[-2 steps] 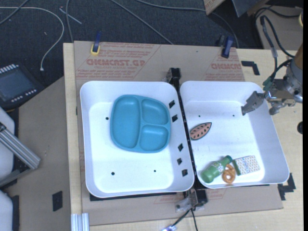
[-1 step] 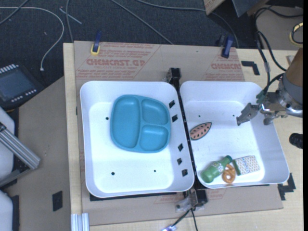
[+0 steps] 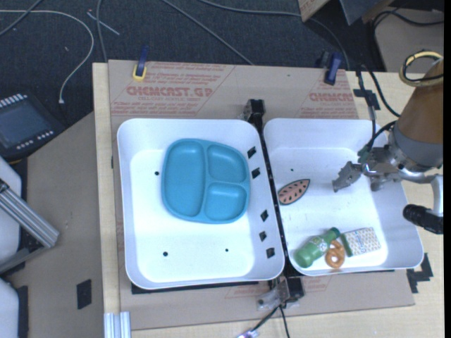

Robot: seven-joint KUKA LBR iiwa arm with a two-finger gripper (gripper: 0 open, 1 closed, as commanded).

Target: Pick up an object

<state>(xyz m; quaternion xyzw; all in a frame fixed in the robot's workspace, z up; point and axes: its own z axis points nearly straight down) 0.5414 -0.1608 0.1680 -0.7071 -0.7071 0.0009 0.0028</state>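
The arm (image 3: 423,129) is cut off by the right edge, so most of it is outside the picture. At the gripper (image 3: 347,178), the fingers are small and dark, and it is not possible to tell if they are apart or together. Below the jaws and a little to their right, the green object (image 3: 310,251) is partly covered by an orange ring (image 3: 335,256), and the patterned packet (image 3: 362,241) beside them is too small to read. A black part (image 3: 423,219), to the right of the jaws, is also cut by the edge.
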